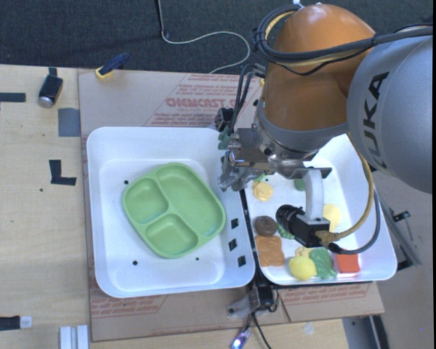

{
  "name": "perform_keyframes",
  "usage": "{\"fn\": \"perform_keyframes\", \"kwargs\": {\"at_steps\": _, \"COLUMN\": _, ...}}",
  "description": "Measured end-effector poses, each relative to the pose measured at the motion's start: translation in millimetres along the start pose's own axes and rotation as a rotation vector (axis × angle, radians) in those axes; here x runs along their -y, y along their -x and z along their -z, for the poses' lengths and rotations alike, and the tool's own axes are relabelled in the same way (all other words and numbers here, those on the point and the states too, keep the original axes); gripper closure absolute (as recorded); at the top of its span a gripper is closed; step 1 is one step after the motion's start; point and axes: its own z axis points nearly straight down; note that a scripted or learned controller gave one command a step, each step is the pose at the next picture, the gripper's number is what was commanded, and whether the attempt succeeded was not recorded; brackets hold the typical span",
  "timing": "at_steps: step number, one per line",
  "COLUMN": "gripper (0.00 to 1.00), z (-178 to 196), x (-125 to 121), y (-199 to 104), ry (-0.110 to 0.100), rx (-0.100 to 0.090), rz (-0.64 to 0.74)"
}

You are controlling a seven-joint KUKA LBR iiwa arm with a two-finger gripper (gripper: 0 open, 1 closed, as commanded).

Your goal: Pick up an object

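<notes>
Arm: the gripper (241, 167) hung over the right bin's (356, 167) left edge — finger state could not be told.
Likely target: yellow toy (262, 191) — apparently light, rigid, best pinched across its middle.

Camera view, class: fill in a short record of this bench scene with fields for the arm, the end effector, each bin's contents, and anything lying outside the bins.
arm: grey KUKA arm with orange band, reaching over the right bin
end effector: end effector low over the right bin's left edge; fingers not readable
left bin: left bin holds a green divided plate
right bin: right bin holds small toy foods, including a yellow piece, a green piece, an orange-red block, a brown round piece
outside bins: small dark cylinder on the bench at upper left
</notes>
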Motion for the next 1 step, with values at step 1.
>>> {"fn": "perform_keyframes", "kwargs": {"at_steps": 1, "gripper": 1.00, "z": 142.8, "x": 6.7, "y": 20.1, "ry": 0.019, "rx": -0.003, "rz": 0.000}}
